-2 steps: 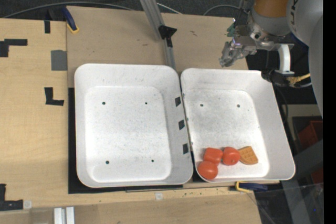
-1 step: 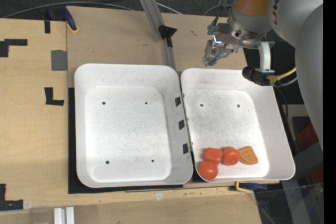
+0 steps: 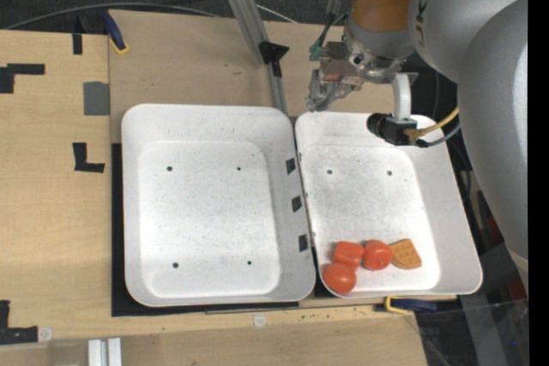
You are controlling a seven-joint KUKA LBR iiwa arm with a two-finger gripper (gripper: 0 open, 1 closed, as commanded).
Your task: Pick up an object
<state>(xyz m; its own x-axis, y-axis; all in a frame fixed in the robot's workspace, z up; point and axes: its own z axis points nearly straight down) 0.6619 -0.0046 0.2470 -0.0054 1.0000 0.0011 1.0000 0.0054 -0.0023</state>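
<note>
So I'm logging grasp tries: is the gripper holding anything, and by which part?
Nothing is seen in the gripper; it sits above the right bin's far edge, apart from the red pieces in the near corner.

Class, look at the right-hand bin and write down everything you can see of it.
The right bin is a shallow white tray with rounded corners and faint dark speckles; it looks like plastic. Two small dark holes mark its floor near the far end. It lies flat on the bench, its left rim against the left bin. Three red pieces and an orange-tan piece lie clustered at its near edge. The gripper hangs over its far left corner.
</note>
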